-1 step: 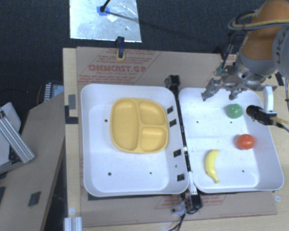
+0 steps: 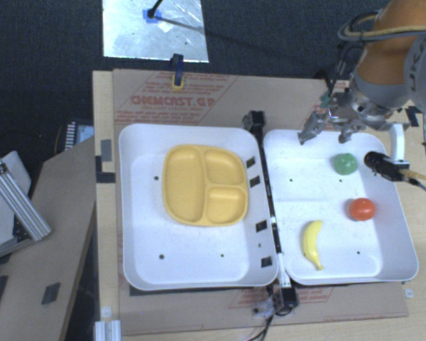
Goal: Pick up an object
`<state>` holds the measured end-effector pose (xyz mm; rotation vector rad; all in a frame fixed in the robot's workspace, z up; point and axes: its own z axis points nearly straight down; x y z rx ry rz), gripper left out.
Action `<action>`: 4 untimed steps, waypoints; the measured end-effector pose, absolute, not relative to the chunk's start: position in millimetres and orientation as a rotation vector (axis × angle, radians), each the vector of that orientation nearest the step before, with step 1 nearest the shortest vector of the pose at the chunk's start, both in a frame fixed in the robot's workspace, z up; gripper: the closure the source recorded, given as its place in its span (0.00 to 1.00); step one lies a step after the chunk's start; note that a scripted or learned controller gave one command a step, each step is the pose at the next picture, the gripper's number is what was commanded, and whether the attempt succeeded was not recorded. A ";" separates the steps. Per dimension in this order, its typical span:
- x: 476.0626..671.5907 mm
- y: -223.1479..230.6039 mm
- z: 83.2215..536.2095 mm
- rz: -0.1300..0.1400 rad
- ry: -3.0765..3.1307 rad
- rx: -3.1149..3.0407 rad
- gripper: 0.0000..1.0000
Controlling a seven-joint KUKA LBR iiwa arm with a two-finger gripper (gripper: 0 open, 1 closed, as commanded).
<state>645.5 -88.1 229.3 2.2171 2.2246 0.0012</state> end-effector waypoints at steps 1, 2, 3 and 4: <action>642.6 -91.8 187.7 0.000 2.222 2.219 0.00; 636.9 -83.5 137.9 -0.001 2.223 2.221 0.00; 636.9 -83.0 86.1 -0.002 2.222 2.222 0.00; 638.3 -83.3 99.2 0.003 2.218 2.221 1.00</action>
